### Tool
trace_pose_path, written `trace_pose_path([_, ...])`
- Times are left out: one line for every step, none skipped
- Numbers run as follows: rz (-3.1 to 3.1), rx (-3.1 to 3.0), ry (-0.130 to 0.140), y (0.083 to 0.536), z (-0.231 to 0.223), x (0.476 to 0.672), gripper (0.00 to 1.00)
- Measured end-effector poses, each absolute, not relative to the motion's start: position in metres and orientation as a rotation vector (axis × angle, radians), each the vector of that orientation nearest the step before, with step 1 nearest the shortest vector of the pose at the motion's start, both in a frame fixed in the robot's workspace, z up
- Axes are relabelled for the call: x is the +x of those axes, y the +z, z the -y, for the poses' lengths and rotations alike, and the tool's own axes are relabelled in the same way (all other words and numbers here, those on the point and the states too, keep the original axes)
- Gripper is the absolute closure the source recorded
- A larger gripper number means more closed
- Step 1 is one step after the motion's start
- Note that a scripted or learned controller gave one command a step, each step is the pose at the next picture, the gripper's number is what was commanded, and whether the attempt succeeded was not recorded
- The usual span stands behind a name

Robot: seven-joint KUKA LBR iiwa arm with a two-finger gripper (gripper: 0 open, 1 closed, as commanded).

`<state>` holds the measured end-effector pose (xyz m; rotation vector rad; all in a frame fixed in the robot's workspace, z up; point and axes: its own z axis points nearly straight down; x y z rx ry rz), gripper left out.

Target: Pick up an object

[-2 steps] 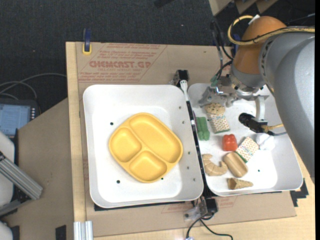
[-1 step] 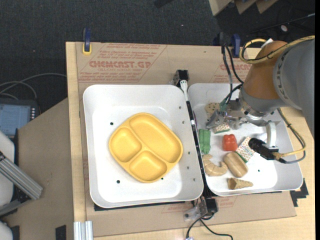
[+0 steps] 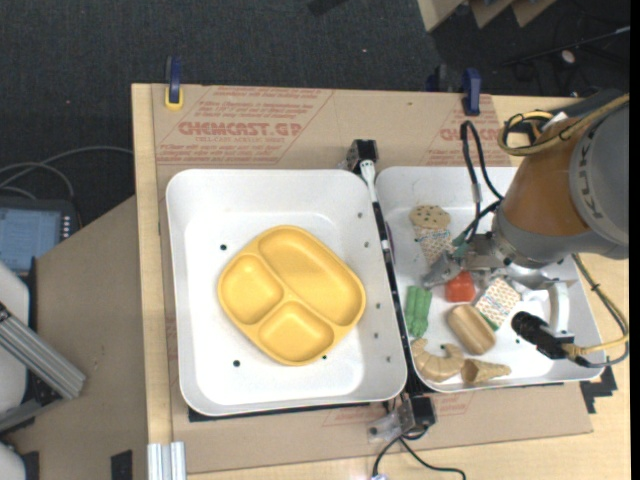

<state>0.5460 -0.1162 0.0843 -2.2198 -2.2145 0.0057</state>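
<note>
Looking down on the bench: red lettering "CHEMCAST GP" readable on the brown board (image 3: 250,118) behind the bins, with smaller print above and below too fine to read. Blue clamps (image 3: 175,80) at the board's far edge.

Over in the left bin (image 3: 190,298): a yellow three-section plate (image 3: 290,293), lying flat near the middle, turned at an angle.

Across to the right bin (image 3: 400,193): a jumble of small play-food pieces. A speckled cookie-topped cup (image 3: 432,226) toward the far side, a green piece (image 3: 417,309) against the left wall, a red piece (image 3: 459,288) in the middle, a tan roll (image 3: 471,328) just beside a checkered packet (image 3: 496,301), two pale croissant-like shapes (image 3: 440,361) along the near wall.

And the gripper (image 3: 450,264), reaching down from the orange-banded arm (image 3: 545,193), low over the bin right above the red piece. Fingers too murky to read, spread or closed, cannot tell. Nothing visibly pinched.
</note>
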Motion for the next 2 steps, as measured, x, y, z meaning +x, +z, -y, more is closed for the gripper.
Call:
trace_pose_path([2.22, -2.223, -0.001, 0.095, 0.115, 0.549, 1.0])
trace_pose_path([2.237, -2.218, -0.016, 0.191, 0.053, 0.584, 1.0])
